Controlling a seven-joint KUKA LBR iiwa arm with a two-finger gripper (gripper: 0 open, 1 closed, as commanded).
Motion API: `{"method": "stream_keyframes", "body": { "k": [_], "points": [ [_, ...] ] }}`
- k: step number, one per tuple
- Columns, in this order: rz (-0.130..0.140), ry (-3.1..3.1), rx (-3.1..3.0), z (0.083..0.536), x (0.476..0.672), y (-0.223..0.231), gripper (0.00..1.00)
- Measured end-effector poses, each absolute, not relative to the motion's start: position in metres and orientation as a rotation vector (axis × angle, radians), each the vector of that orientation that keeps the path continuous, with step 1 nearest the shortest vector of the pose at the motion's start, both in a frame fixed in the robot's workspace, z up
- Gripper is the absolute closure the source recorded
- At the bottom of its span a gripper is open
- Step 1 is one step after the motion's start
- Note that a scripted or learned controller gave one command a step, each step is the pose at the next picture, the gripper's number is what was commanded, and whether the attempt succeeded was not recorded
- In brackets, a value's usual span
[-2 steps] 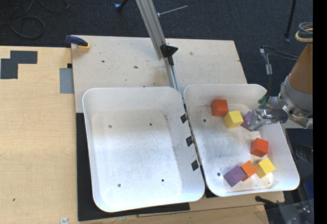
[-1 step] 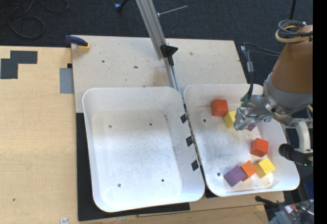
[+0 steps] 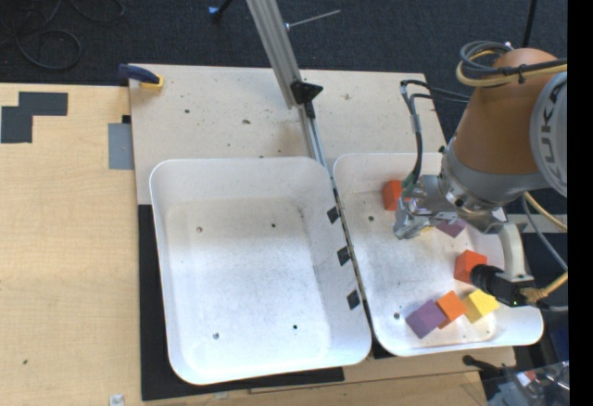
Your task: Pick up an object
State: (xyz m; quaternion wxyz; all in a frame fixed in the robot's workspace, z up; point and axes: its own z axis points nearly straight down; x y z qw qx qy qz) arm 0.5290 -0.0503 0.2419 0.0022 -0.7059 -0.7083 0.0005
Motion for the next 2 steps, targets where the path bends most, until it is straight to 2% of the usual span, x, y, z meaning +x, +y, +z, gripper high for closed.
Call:
{"method": "stream_keyframes", "body": {
  "k": [2],
  "points": [
    [0.000, -2.226, -2.213, 0.247, 0.551, 0.048, 1.00]
  ]
}}
